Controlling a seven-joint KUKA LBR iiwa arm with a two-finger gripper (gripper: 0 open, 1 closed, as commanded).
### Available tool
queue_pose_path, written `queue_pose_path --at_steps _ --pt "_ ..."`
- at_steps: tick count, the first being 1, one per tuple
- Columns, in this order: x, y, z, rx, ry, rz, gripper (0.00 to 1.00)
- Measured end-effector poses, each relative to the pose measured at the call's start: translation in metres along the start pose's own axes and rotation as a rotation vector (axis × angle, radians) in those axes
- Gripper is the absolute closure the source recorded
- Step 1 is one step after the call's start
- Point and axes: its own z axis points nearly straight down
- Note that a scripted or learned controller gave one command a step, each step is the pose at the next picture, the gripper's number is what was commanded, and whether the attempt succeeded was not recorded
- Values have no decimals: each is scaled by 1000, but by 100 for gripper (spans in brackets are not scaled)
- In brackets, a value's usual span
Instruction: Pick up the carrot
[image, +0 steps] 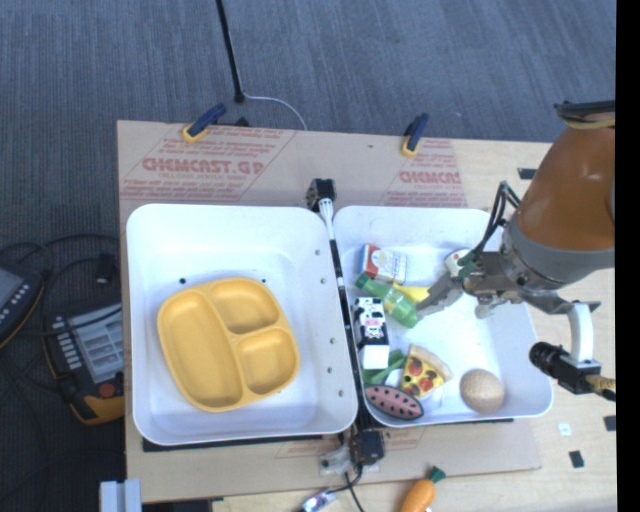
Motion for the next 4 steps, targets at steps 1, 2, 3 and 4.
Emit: queue_pose_path --at_steps 1,2,3,4 --pt "25 -9 68 0 1 -520 0" --pt "-6 -6 164 -8 -2 -566 0" --pt "-6 -4 153 -14 -4 -565 100" --pt "63 -9 68 -2 0 -679 100"
